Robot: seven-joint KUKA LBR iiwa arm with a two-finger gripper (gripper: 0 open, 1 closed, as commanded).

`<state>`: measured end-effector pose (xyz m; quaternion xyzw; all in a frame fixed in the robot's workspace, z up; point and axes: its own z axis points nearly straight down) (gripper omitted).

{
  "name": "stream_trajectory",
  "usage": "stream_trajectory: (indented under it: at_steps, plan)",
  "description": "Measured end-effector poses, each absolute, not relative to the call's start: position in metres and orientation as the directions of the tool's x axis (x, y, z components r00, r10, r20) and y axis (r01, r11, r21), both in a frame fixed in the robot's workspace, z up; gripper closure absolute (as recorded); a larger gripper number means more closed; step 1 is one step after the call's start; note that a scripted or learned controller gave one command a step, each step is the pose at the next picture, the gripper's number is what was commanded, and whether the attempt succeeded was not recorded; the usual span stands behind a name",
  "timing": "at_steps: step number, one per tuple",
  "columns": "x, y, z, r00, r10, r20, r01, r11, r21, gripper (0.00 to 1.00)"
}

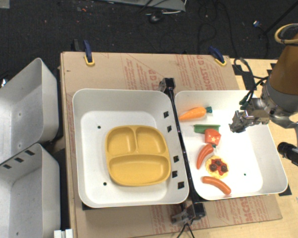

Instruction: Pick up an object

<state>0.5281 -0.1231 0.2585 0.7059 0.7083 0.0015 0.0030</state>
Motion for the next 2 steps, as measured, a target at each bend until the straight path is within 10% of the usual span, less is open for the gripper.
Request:
stream_trajectory:
  at_steps: [2]
  plan:
    - [0.541, -0.011, 0.231, -0.008, 1.000, 0.002, 1.000, 0.008, -0.003, 1.00]
